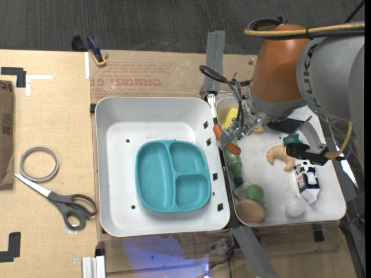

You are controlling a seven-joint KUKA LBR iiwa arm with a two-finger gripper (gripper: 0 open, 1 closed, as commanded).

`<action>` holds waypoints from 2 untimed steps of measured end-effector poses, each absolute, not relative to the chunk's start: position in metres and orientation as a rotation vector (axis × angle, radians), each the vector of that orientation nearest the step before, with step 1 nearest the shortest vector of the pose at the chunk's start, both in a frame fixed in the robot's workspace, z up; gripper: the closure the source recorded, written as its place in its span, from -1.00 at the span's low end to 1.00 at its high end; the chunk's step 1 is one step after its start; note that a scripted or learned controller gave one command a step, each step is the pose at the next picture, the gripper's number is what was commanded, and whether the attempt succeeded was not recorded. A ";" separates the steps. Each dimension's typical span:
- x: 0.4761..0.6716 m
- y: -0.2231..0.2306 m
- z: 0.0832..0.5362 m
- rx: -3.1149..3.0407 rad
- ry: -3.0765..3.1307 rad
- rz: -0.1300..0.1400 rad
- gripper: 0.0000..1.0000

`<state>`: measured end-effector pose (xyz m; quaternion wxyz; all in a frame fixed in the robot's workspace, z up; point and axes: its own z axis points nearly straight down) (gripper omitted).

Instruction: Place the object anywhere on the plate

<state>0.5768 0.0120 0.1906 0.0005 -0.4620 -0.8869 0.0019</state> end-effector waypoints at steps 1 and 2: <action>0.517 0.055 0.229 -1.469 -2.776 0.002 1.00; 0.517 0.055 0.229 -1.470 -2.776 0.002 -1.00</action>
